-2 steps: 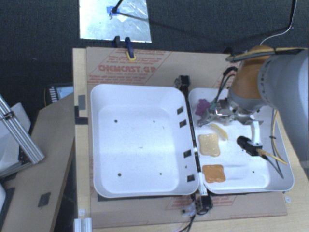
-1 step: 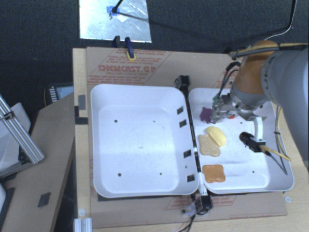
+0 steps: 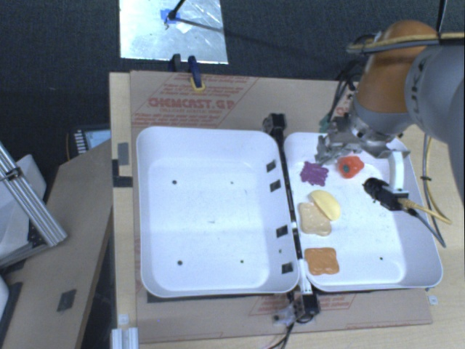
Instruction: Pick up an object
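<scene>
The gripper (image 3: pixel 328 148) hangs over the right bin's (image 3: pixel 421 267) far end, approaching the purple piece (image 3: pixel 314 172) (jaw state cannot be told); next, a descent.

— Bench (image 3: pixel 120 100): what lies on it?
— One printed cardboard sheet (image 3: pixel 196 97); on that, two white bins side by side, left bin (image 3: pixel 211 209) and right bin (image 3: pixel 385 253), edges touching.
</scene>
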You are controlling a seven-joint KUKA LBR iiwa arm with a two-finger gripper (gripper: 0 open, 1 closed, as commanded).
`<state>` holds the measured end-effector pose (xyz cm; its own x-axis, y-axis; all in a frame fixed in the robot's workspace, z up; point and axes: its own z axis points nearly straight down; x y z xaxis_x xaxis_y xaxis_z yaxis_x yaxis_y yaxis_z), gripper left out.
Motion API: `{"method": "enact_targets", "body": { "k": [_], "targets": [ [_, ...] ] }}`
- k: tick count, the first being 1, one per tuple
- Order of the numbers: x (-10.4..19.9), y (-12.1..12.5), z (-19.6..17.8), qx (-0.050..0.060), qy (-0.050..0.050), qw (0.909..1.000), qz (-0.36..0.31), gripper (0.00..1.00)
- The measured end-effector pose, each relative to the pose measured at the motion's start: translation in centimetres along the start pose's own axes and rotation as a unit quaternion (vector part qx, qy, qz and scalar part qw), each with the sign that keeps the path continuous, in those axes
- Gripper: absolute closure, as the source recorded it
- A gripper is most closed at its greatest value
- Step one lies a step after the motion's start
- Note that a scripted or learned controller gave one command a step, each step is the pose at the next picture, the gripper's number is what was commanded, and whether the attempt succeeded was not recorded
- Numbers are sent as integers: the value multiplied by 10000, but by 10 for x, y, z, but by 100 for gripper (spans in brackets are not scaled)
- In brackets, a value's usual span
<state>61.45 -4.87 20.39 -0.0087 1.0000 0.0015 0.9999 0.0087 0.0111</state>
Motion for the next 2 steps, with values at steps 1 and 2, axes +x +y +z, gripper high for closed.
{"method": "enact_targets", "body": {
  "k": [1,2],
  "targets": [
    [70,-5,-109,-14,8,10000,-17,100],
    [67,-56,-171,35,-4,10000,18,100]
  ]
}}
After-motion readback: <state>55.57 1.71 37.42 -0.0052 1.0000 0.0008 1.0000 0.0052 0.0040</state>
